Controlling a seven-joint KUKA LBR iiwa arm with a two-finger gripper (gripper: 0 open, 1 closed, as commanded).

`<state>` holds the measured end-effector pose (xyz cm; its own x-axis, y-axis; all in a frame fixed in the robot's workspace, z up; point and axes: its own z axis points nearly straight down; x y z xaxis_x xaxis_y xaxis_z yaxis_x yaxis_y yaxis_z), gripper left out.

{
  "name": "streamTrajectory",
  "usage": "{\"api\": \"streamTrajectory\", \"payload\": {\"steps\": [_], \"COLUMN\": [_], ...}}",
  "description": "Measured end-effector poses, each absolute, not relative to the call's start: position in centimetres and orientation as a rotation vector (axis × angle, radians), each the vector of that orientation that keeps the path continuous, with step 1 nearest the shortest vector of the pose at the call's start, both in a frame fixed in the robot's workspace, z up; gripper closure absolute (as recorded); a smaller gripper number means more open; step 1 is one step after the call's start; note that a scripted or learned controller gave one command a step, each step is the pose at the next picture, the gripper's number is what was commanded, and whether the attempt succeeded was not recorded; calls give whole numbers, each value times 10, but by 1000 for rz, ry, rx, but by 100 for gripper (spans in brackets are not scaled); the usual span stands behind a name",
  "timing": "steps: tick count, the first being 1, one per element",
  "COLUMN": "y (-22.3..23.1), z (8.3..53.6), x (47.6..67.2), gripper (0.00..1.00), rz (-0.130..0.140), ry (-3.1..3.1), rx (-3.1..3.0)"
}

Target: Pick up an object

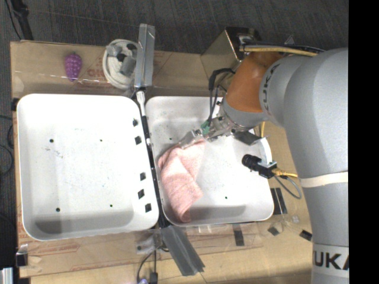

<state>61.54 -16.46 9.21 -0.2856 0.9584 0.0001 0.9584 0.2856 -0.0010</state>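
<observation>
A: The cloth (pixel 179 179) looks like soft pink terry, matt and nubbly. Both bins (pixel 77 158) look like smooth white plastic with a faint sheen.

B: The arm (pixel 314 117) has a smooth grey shell, satin rather than glossy, and its band (pixel 246 87) is a shinier orange. The bench (pixel 41 61) looks like matt brown board, and the divider (pixel 144 52) between the bins like dull grey metal.

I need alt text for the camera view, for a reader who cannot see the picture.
A grey robot arm with an orange band reaches from the right into the right white bin, its gripper at the upper end of a crumpled pink cloth. The left white bin sits beside it; a small purple object lies on the bench behind.
</observation>
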Motion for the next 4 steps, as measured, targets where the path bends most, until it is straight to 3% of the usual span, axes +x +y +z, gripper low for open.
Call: {"api": "streamTrajectory", "payload": {"steps": [1,2,3,4], "y": [-158,-158,-79,-79], "z": [92,103,209,209], "x": [643,644,640,639], "gripper": [0,100,100,0], "rz": [0,-1,-1,0], "ry": [-2534,-2540,-2630,-2629], "rx": [-1857,-1854,-1723,-1723]}}
